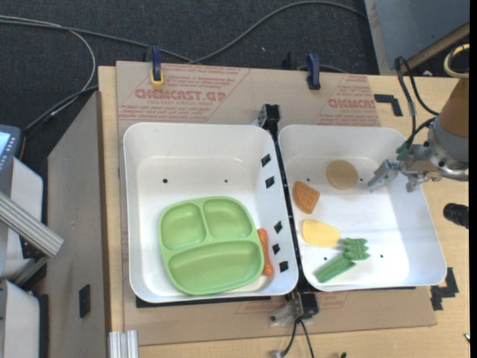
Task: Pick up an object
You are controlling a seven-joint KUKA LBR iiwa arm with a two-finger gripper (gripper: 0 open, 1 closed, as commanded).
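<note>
The right bin (pixel 417 274) holds a tan round disc (pixel 342 174), an orange-brown toy pastry (pixel 305 197), a yellow wedge (pixel 320 233) and a green leafy vegetable (pixel 341 259). My gripper (pixel 393 182) hangs over the bin's right side, just right of the tan disc. Its fingers (pixel 376 179) are spread open with nothing between them. The grey arm with its orange band (pixel 456 118) comes in from the right edge.
A green divided plate (pixel 212 243) lies in the left bin (pixel 141 200), with an orange carrot (pixel 264 250) beside its right rim. A black divider (pixel 277 192) runs between the bins. Two clamps (pixel 156 64) hold the cardboard base at the back.
</note>
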